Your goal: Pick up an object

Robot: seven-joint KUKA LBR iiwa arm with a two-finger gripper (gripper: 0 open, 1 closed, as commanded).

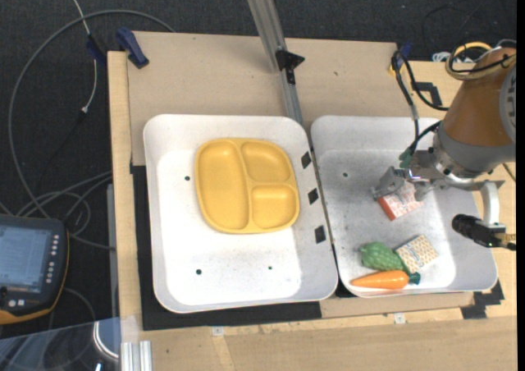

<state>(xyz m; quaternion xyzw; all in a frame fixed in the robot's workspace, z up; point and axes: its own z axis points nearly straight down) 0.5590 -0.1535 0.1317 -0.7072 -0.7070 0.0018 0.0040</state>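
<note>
In the right bin (353,148), my gripper (397,188) hangs low over a small red and white box (401,207) and touches or nearly touches its top. The grey arm with its orange band (480,115) reaches in from the right. Nearer the bin's front lie a green bumpy vegetable (379,256), an orange carrot (379,281) and a tan waffle-patterned piece (418,252).
The left bin (172,263) holds a yellow divided plate (246,184). A metal pole (271,25) slants down to the gap between the bins. A black part (477,230) sticks out at the right bin's right side. Cables run across the bench's back right corner.
</note>
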